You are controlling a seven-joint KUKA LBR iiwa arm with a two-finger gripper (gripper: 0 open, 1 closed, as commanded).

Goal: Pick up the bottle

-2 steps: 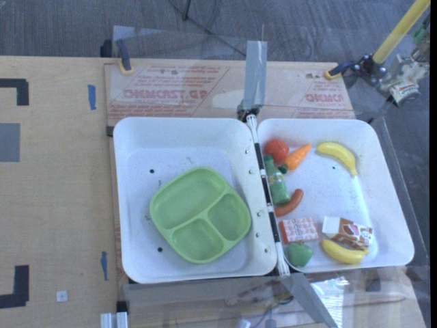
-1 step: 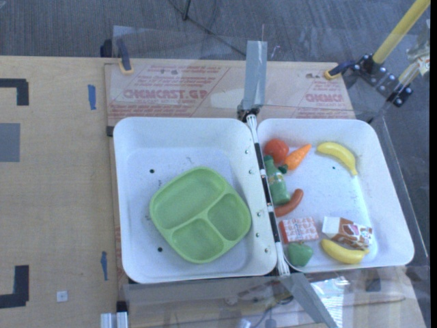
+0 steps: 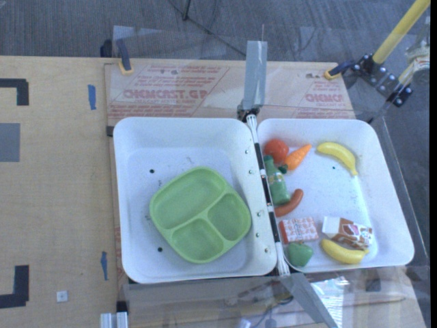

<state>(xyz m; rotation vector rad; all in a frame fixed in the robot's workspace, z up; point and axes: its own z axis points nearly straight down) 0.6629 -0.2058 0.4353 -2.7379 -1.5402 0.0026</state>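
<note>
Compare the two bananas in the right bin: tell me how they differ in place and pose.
The upper banana lies near the right bin's far wall, apart from the other items; the lower banana lies near the bin's front edge, pressed against a small carton. The upper banana arches upward in the view, its ends pointing down; the lower banana curves the opposite way. Both are yellow, similar in size, and lie flat on the bin floor.

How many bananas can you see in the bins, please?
2, both in the right bin: one banana near its far right corner, the other banana at its near edge, beside a small carton.
</note>
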